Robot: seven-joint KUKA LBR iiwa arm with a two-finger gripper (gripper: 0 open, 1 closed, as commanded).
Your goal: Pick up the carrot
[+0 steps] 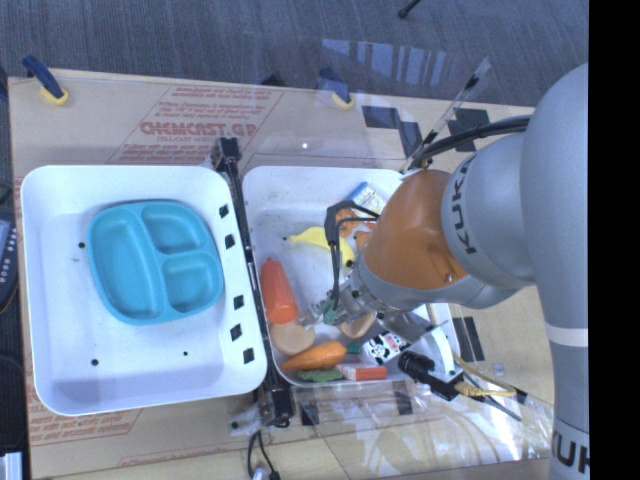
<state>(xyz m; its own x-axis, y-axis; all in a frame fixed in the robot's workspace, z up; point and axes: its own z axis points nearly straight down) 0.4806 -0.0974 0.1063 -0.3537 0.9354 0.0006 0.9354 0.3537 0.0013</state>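
Note:
The carrot point(316, 355) is a short orange piece with a green leafy end, lying near the front wall of the right bin point(262, 193). My gripper point(338, 311) hangs low in that bin just above and behind the carrot, mostly hidden under the orange wrist band point(415, 238). Nothing can be seen held in it.
Beside the carrot lie a red-orange cylinder point(278, 290), a beige round piece point(293, 337), a yellow item point(316, 238), a small red block point(366, 373) and a black-and-white die point(382, 347). The left bin point(40, 268) holds a blue divided plate point(155, 259).

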